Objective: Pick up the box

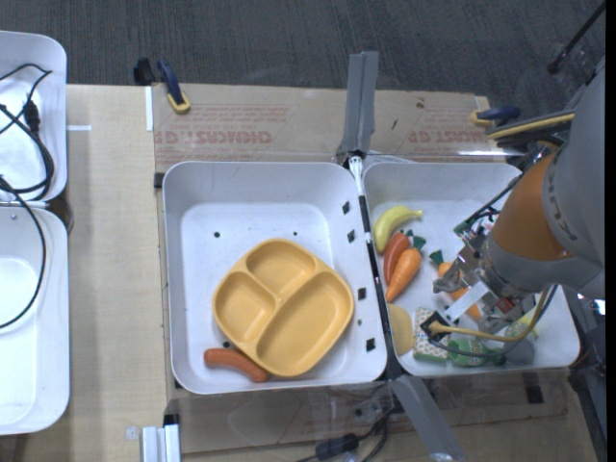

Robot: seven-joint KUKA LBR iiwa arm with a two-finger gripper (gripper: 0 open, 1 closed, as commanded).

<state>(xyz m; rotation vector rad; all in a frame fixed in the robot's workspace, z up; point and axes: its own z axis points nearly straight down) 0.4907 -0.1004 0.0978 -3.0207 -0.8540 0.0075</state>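
White bins sit side by side; the left bin (183, 258) holds a yellow plate (282, 306) with a sausage (234, 362) at its 7 o'clock. The arm (553, 210) reaches over the right bin (452, 176). Its gripper (472, 296) hangs low; how far it is open I cannot tell. The box (430, 340) lies at the gripper's 7 o'clock, near carrots (402, 263) and a banana (393, 222).

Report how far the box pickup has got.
Done: the arm has reached into the right bin, and its end effector sits low among the toys near the carrots and banana. In hand: nothing visibly held. Left: the small box lies on the bin floor, so grasping and lifting remain.
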